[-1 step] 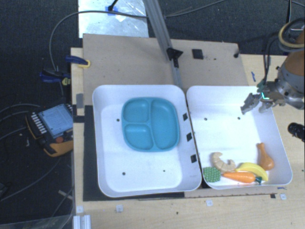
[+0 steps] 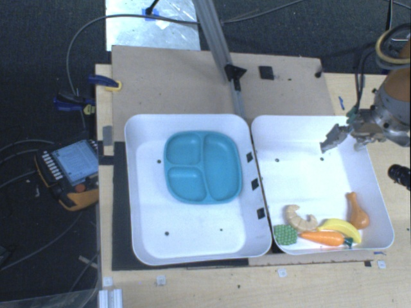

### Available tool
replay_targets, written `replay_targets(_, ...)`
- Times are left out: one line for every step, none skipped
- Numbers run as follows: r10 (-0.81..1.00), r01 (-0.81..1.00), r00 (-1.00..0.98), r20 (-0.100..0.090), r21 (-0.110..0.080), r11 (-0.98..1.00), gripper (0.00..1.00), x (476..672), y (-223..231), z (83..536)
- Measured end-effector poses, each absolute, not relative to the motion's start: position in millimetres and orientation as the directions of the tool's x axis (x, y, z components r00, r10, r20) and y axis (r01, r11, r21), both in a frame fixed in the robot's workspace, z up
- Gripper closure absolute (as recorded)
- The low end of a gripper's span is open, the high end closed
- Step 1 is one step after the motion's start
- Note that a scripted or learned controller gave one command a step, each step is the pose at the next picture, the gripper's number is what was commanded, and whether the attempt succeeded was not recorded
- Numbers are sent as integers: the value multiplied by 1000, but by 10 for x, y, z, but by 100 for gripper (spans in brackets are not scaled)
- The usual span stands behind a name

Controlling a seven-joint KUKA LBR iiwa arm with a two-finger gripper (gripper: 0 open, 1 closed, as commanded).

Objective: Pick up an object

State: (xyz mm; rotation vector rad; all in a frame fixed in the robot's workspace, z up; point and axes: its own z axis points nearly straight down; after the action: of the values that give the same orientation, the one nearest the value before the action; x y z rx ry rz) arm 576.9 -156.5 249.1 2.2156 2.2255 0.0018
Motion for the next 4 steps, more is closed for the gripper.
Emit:
replay_targets(1000,1000,-7,0,-2,7,0,5845,-1498,2002)
replay_targets(1000,1000,-1,0,-2,1,0,5899,-1583,1480)
replay_targets(1000,1000,-1,0,-2,1,0,5926,-1556,1056)
replay_targets(1000,1000,-1,-1,4,1,100,5945,-1560,1190)
